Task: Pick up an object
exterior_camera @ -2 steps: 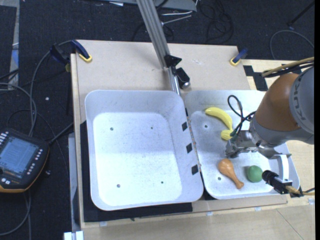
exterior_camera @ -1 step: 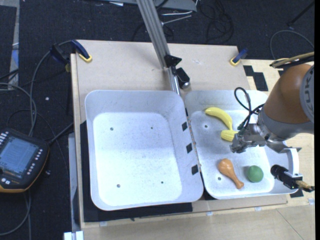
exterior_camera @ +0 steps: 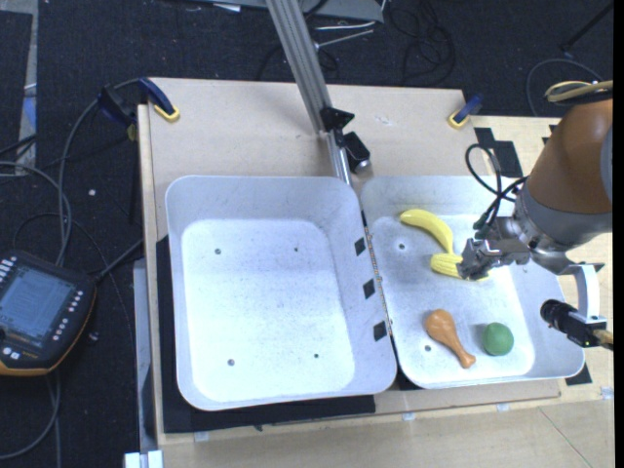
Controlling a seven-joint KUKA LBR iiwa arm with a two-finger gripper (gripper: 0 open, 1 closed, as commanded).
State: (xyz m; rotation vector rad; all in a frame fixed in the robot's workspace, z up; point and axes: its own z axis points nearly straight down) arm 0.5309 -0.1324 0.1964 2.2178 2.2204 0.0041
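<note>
With the curved yellow plastic banana (exterior_camera: pixel 430 228) lying in the right-hand shallow white bin (exterior_camera: pixel 546 364), your dark two-finger gripper (exterior_camera: pixel 474 263) sat low at its lower end, its state impossible to tell, so you needed to centre it squarely before lifting.

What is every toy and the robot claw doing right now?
banana: lying in the right bin, curved, near its far side.
small yellow piece: lying just below the banana, right at the gripper.
chicken drumstick: lying flat, apart from the others.
green ball: resting beside the drumstick.
gripper: down low at the small yellow piece.
</note>
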